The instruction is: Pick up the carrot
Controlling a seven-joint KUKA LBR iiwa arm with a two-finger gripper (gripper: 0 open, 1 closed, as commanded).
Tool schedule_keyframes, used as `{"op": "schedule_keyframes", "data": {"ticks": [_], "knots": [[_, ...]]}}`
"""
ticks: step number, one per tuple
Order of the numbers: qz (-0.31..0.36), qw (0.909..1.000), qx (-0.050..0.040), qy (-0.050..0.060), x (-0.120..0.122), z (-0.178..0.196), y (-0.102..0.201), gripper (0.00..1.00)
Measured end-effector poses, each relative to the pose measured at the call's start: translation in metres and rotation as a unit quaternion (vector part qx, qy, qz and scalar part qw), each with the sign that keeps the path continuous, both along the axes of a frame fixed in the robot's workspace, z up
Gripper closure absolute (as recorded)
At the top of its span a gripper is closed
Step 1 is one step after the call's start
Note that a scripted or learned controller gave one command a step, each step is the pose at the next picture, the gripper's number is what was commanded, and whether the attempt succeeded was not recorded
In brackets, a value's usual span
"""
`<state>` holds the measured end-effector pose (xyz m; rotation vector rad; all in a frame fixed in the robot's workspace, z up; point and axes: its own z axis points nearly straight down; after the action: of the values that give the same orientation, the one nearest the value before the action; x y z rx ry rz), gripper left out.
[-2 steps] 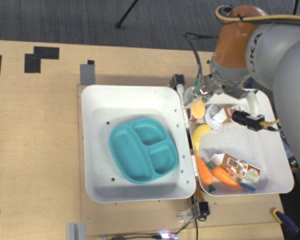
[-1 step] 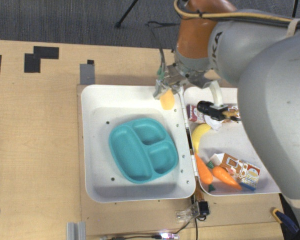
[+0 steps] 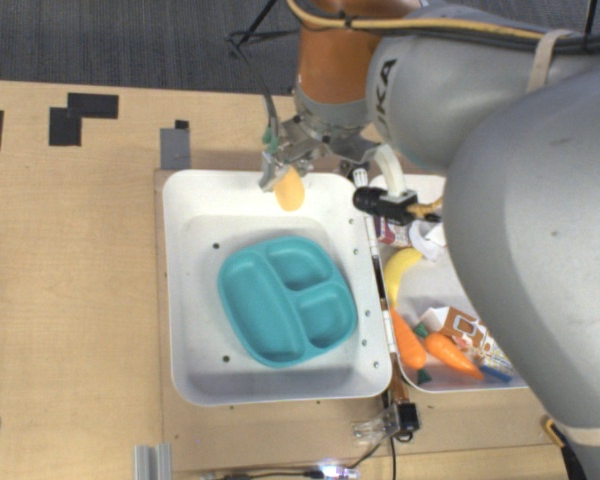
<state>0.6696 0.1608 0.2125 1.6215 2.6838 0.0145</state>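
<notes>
The carrot (image 3: 411,344) lies in the right bin (image 3: 416,376), close to its left wall and toward the near end, pointing roughly along that wall. A second orange carrot-like piece (image 3: 452,353) sits just beside it on the right, angled across the near corner, and a printed carton (image 3: 467,330) rests against that piece. A yellow banana (image 3: 399,271) lies farther back in the same bin, just beyond the carrot's far end.

The gripper (image 3: 283,173) is well apart from the carrot, over the far edge of the left bin (image 3: 185,268), on the other side of the wall that divides the two bins. It hangs below the orange band (image 3: 345,43) of the arm, which reaches in from the right and covers much of the right bin. A small yellow-orange object (image 3: 291,190), rounded like a lemon, sits right at the fingertips and looks pinched between them, so the fingers appear closed on it. Whether it is lifted clear of the bin's far rim or resting against it is hard to tell from this angle.

In the middle of the left bin lies a teal divided plate (image 3: 285,300), with three compartments, nearer than the gripper and apart from it.
</notes>
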Motion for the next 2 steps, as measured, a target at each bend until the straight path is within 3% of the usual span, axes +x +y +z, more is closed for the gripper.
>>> {"op": "schedule_keyframes", "data": {"ticks": [1,2], "knots": [[0.177,0.9841,-0.0023,0.001,-0.082,0.004,0.035,1.0],[0.258,0.9661,-0.0051,-0.005,-0.042,-0.105,-0.019,1.0]]}}
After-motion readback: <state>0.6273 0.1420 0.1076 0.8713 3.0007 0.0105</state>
